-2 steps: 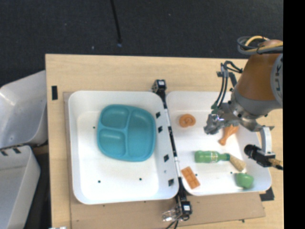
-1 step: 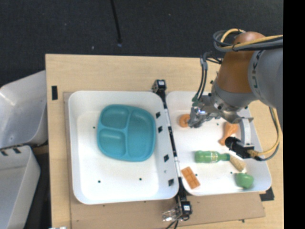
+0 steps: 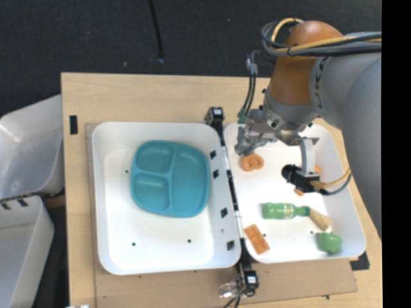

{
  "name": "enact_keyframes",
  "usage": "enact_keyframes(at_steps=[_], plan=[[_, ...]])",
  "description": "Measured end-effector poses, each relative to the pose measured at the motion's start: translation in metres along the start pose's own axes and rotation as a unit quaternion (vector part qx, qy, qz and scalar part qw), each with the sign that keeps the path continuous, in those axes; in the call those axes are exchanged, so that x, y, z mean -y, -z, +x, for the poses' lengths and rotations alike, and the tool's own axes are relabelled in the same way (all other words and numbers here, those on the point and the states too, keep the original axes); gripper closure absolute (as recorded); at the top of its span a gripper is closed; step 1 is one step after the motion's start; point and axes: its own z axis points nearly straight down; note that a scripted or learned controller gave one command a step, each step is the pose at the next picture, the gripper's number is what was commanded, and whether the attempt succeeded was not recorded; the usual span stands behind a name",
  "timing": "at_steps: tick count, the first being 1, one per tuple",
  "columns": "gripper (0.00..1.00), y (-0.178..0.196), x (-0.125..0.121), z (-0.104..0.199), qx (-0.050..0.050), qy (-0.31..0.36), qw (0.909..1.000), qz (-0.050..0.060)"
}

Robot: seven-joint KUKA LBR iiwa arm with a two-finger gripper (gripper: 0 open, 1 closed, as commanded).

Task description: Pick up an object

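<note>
two toys (image 3: 286, 211) near gripper (image 3: 247, 147)

A teal divided plate (image 3: 171, 178) lies in the left white bin (image 3: 103, 236).

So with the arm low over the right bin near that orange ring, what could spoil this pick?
1. The end effector sits at the ring's edge rather than over it, so it may nudge the ring aside.
2. The ring lies close to the divider between the bins; a push could jam it there.
3. The ring looks flat and low, so it may slip out on closing.
</note>
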Motion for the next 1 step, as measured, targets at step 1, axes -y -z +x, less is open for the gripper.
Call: enact_keyframes(at_steps=[1], plan=[[1.0,0.0124,-0.0252,0.0561,-0.001,0.001,1.0,0.0]])
